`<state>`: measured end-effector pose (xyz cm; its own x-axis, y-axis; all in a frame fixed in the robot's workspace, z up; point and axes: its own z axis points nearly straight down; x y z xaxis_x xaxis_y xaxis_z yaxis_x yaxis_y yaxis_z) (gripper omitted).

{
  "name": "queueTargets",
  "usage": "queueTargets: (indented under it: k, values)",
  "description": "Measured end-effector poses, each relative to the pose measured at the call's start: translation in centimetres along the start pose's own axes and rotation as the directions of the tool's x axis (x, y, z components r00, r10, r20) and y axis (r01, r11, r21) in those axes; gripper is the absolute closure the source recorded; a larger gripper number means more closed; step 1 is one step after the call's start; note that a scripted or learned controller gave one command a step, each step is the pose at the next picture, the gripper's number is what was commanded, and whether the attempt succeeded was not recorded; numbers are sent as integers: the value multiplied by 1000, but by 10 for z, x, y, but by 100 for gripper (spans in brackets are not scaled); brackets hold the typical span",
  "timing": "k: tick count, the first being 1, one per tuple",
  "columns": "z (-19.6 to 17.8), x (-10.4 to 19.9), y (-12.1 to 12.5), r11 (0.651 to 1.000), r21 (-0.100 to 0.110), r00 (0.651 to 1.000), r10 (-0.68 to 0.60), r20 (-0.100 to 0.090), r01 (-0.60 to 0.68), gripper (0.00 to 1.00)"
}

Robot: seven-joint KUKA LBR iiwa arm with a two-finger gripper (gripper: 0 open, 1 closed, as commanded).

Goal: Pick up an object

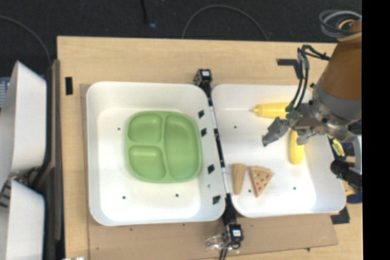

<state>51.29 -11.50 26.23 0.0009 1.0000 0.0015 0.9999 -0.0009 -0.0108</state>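
My gripper (288, 133) hangs over the right bin (244, 100), open, its two dark fingers spread with nothing between them. A yellow squeeze bottle (271, 109) lies just behind the left finger (273, 131). A second yellow piece (295, 152) lies under the right finger, its upper end hidden by it. Towards the bin's front left lie a pizza slice (261, 180) and a tan wedge (237, 178), well apart from the gripper.
In the left bin (103, 192) rests a green divided plate (164, 145). A black-clipped divider (214, 143) runs between the bins. Cables (301, 79) hang off the arm's wrist at the right.
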Motion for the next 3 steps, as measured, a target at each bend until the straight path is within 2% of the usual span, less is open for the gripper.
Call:
queueTargets:
  k: [1, 3]
  values:
    - [-6, 0, 2, 1000, -13, 1000, -3, 2, 3, 0]
    - [102, -8, -9, 1000, -6, 1000, 1, 2, 0, 0]
